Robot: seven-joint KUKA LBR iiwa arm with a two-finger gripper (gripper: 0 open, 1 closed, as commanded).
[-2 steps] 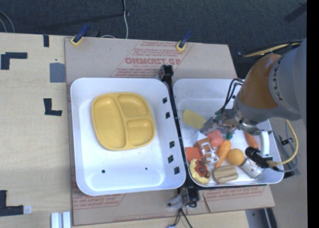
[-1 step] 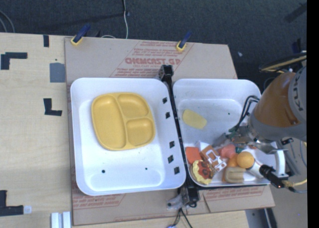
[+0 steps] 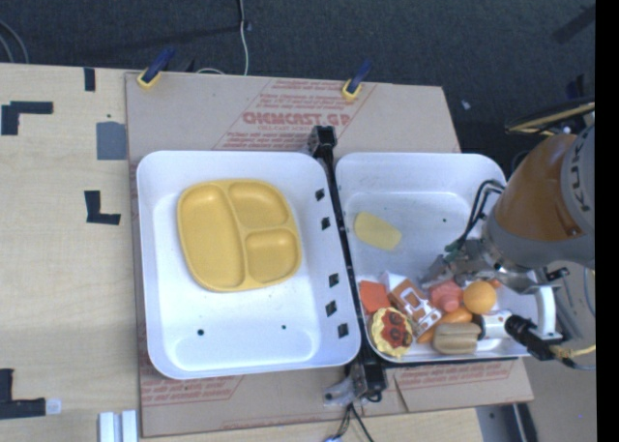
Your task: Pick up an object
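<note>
The table [image 3: 58, 237] carries two white bins: the left bin [image 3: 164, 334] holds a yellow divided plate [image 3: 237, 234], and the right bin [image 3: 416, 174] holds a pale yellow block [image 3: 377, 231] at its centre and a heap of toy food at five o'clock: pizza slice [image 3: 392, 329], hot dog [image 3: 456, 338], orange [image 3: 479, 295]. The arm [image 3: 542, 203] enters from three o'clock, its pincer [image 3: 464, 266] low over that heap. How far the pincer is open, or whether it grips anything, I cannot tell; wrist and clutter mask it. The risk, I judge, is crowding: packed pieces could slip aside or snag together.
</note>
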